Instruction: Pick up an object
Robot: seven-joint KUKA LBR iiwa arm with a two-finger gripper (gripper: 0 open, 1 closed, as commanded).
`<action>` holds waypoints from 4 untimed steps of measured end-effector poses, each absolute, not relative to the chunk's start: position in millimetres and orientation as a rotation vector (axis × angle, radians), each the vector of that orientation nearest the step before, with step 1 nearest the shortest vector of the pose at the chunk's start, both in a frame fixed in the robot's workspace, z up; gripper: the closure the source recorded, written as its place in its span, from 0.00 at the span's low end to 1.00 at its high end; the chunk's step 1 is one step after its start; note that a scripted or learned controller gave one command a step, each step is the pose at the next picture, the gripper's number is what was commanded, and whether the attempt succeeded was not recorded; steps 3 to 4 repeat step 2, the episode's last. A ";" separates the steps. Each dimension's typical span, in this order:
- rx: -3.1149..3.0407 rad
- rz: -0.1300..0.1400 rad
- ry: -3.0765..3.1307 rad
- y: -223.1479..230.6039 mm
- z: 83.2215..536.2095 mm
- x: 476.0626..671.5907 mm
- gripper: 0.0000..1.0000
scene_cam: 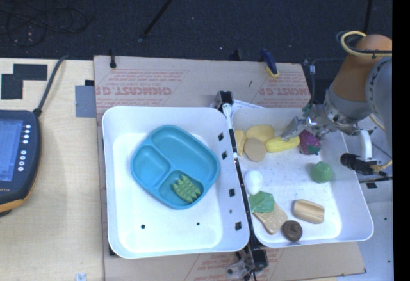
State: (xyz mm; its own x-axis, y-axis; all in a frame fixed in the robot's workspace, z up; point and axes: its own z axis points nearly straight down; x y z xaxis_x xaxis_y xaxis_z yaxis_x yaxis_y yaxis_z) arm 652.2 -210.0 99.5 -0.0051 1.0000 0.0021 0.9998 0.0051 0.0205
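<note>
Two white bins [122, 145] on cardboard: one blue plate [173, 166]; claw [309, 126] (grip state unclear) near one purple toy [310, 142].

cardboard sheet [160, 84] | red print, upside down, repeated | reads "CHEMCRST. G P"

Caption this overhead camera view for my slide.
Arm's pincer over right bin of toy food; blue tray in left bin.

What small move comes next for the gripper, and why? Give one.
Probably a short drop straight down onto the purple toy. The gripper hangs at the right bin's far edge, just above that toy, with nothing visibly held. The yellow banana lies close to its left.
</note>
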 end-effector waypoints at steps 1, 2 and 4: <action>2.195 0.023 2.212 -212.2 112.6 653.8 1.00; 2.215 0.005 2.232 -113.8 145.5 645.0 1.00; 2.215 0.005 2.232 -113.8 145.5 645.0 1.00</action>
